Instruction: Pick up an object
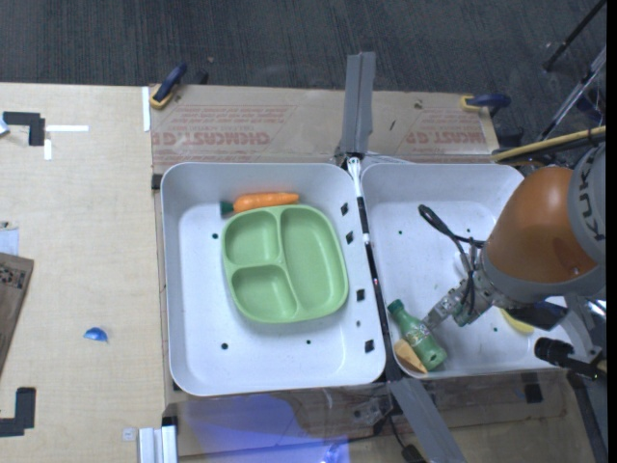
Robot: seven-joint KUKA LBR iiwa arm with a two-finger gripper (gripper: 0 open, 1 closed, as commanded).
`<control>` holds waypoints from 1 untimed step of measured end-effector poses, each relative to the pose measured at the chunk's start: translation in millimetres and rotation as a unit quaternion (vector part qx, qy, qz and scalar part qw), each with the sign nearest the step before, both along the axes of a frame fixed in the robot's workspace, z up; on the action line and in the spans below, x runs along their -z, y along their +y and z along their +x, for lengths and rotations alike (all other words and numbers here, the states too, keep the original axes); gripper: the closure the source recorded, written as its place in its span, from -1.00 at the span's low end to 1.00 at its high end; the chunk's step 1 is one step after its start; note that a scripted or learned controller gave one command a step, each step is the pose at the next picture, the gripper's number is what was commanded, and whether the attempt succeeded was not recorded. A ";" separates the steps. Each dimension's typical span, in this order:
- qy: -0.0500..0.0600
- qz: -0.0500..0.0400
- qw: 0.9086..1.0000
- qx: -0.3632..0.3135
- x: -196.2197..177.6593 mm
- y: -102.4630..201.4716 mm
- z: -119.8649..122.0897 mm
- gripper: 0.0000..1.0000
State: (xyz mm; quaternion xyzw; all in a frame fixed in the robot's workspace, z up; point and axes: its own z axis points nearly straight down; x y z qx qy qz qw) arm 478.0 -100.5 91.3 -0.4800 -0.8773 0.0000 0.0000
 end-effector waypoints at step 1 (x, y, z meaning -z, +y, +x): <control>0.001 -0.001 0.976 0.218 0.4 -29.2 18.9 -1.00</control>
